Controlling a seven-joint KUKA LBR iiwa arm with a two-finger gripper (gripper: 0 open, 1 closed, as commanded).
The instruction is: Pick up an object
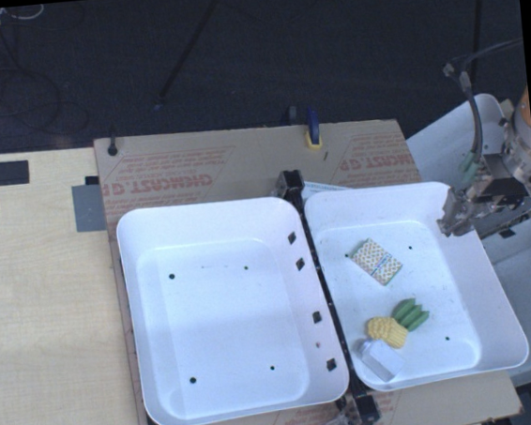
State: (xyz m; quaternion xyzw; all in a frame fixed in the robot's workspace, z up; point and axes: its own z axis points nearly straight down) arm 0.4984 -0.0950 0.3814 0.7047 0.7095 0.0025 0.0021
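Overhead: two white bins (149, 266) on cardboard-covered bench (242, 167), dark floor behind; claw (455, 220) grip unclear, possibly empty.

The bench (49, 305) is being viewed from above at a slant by one fixed camera; both white bins (145, 234) are being framed centrally, from moderate height.

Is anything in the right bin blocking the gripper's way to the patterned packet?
Nothing visible does. The gripper sits over the right bin's right rim, and bare floor lies between it and the patterned packet. The toy pineapple lies off to one side.
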